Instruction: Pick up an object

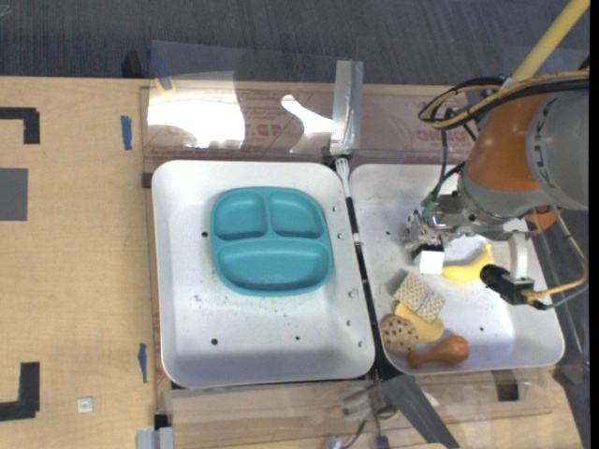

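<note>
Camera view looks down on two white bins that sit side by side. The gripper [432, 241] hangs low in the right bin [524, 340], under the grey arm [552, 152] with its orange band [501, 148]. I cannot tell how the gripper is set. A small white block [430, 262] lies right under it, and I cannot tell if they touch. A yellow banana-shaped toy [465, 267] lies just beside the block, a bit toward the arm's side. A tan waffle-like piece [418, 299] lies just below the gripper, nearer the front edge. Below that sit a brown cookie with dark dots [398, 331] and a brown pear-shaped toy [440, 351], close together. Well away from the gripper, in the left bin [178, 279], rests a teal plate with three sections [271, 239].
</note>
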Robot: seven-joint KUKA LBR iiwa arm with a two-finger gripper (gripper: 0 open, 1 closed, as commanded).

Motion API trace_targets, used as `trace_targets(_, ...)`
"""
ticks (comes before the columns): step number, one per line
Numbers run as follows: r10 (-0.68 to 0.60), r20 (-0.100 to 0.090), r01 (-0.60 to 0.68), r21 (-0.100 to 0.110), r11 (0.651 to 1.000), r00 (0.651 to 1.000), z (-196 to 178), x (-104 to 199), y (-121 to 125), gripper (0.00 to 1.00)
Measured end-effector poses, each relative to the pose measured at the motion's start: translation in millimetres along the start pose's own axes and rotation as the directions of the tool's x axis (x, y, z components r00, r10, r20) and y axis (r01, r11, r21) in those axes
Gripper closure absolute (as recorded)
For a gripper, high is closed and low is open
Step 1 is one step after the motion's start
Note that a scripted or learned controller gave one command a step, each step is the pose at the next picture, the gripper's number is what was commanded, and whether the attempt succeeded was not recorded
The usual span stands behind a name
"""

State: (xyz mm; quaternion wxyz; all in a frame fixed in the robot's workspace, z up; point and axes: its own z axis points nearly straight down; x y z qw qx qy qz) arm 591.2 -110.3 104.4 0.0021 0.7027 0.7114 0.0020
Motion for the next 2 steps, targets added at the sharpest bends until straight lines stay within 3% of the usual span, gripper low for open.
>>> trace_targets(1, 0.066, -0.002, -0.066, 0.008, 0.998, 0.998, -7, 2, -33, 1.00)
trace_targets(2, 0.052, -0.002, -0.052, -0.003, 0.999, 0.999, -126, 61, -78, 1.00)
